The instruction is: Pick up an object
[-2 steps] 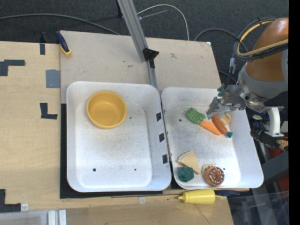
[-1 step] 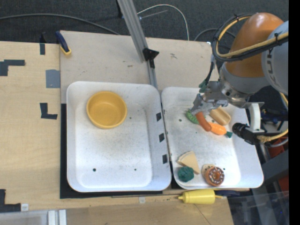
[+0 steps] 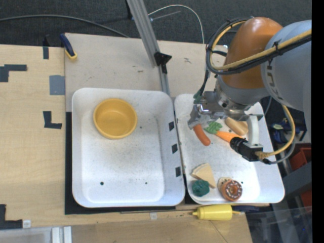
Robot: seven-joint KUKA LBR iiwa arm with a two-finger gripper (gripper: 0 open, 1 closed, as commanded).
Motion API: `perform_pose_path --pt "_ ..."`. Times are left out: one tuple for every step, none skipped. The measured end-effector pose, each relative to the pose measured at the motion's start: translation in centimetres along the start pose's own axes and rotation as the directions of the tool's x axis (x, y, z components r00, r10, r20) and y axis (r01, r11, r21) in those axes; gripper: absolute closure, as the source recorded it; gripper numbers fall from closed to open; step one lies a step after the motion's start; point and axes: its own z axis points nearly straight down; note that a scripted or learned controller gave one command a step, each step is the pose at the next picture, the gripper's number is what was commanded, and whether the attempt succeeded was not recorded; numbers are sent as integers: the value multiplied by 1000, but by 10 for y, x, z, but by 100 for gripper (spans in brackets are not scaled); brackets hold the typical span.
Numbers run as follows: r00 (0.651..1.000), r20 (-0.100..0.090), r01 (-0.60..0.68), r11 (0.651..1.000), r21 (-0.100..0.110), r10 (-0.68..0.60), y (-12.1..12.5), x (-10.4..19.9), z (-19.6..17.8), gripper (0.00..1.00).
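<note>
Grey arm with orange band reaching in from 3 o'clock, two-finger gripper [image 3: 198,116] low over the right shallow white bin [image 3: 268,186], at its 11 o'clock corner. Grip state – cannot tell. Small orange sausage-shaped toy [image 3: 201,134] just below the gripper, touching or nearly so. Green-topped orange toy carrot [image 3: 226,133] at 3 o'clock of the sausage. Pale wedge of toy cheese [image 3: 204,172], teal lump [image 3: 200,188] and brown round doughnut [image 3: 232,189] along 6 o'clock. Yellow round bowl [image 3: 115,117] in the left white bin [image 3: 126,191] – 10 o'clock.
</note>
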Motion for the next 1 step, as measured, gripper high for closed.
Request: perform_pose_path --pt "1000 0 1 1000 0 -1 12 56 17 100"
